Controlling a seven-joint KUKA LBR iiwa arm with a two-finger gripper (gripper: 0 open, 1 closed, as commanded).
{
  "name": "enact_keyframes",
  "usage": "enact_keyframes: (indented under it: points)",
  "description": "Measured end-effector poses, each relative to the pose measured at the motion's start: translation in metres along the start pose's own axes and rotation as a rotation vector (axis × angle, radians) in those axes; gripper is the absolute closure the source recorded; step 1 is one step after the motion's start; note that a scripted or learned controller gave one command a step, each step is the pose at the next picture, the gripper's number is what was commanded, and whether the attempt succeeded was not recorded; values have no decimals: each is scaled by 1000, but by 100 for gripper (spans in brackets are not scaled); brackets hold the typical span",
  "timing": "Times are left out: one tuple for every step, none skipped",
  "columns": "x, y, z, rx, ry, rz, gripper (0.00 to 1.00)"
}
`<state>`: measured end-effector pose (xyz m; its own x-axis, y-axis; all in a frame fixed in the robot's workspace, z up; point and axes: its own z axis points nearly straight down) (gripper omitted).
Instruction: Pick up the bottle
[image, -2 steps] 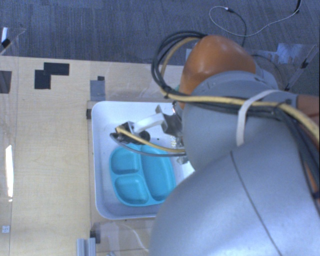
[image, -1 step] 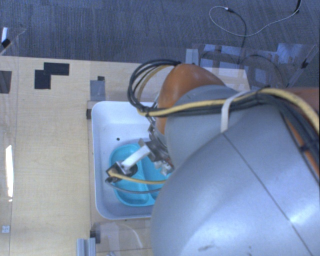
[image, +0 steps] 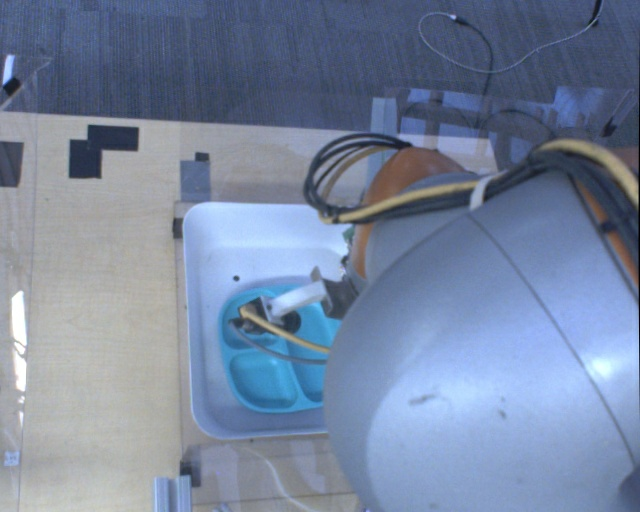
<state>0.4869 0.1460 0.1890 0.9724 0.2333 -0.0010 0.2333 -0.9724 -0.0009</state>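
Wooden bench (image: 90, 330) lies open left of the white bin (image: 205, 300).

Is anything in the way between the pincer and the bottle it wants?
Can't tell. The grey arm hides much of the white bin. The pincer hangs over a blue tray there, and I can't make out its target for sure.

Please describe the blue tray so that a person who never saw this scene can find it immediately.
Start from the white bin on the wooden bench, left of the big grey arm. The blue tray lies on its floor near the front, partly under the arm. It is the only bright turquoise thing there, with shallow compartments.
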Motion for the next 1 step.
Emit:
enact_keyframes:
  points:
    - [6,-23,-1,1,1,-4,100]
